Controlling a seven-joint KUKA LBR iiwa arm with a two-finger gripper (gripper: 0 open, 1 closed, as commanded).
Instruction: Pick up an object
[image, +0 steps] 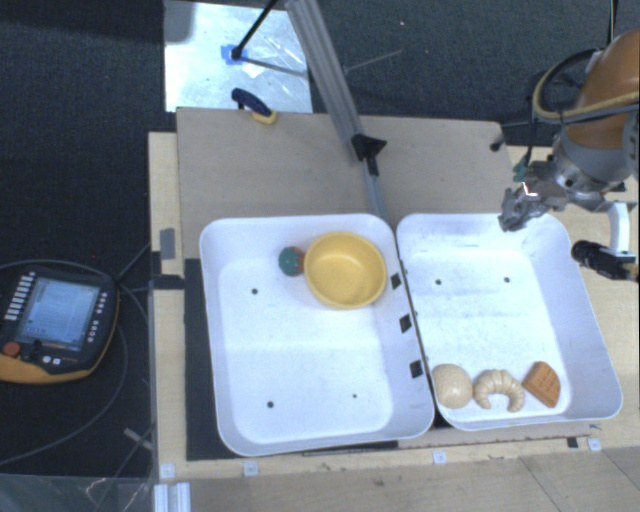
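A yellow bowl (345, 269) sits at the back right of the left bin (290, 350), with a small dark green ball (291, 261) touching its left side. Along the front of the right bin (500, 300) lie a pale egg-shaped piece (451, 385), a croissant (500, 389) and an orange waffle piece (542, 383). My gripper (517, 214) hangs over the back right corner of the right bin, far from all the objects, and nothing shows between its fingers.
A slanted metal pole (340, 90) with a black clamp stands behind the bins. A teach pendant (55, 320) lies on the floor at left. A blue-and-yellow tool (252, 105) rests at the board's back edge.
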